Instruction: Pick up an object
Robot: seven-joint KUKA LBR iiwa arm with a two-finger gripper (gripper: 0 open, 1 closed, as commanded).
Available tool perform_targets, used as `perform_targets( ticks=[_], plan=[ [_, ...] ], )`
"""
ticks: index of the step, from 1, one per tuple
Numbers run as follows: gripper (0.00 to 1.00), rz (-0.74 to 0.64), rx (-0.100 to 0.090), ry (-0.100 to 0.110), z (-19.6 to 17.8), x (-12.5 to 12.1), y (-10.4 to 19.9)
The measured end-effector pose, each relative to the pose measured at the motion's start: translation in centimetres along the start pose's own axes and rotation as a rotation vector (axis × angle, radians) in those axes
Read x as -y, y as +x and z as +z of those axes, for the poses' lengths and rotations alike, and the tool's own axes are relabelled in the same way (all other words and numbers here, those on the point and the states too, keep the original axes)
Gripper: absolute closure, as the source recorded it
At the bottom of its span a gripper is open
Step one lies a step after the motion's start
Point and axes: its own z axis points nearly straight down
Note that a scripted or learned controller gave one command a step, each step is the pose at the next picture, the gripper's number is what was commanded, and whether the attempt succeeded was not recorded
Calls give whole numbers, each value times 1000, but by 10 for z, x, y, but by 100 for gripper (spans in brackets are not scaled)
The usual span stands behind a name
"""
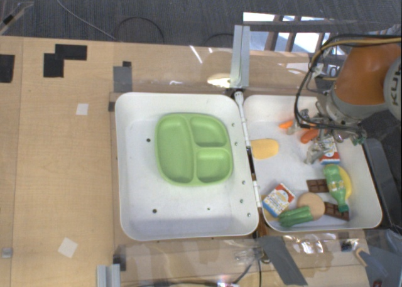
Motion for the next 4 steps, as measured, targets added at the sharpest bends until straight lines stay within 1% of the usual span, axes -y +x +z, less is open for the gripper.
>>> perform_targets(
  ticks=[1,2,3,4],
  plan=[
    [0,14,0,-2,0,7,16],
    [0,231,1,-4,1,-27,-25],
    [0,202,0,-3,-1,-38,22],
    [0,198,-28,-11,1,-21,-42]
  ],
)
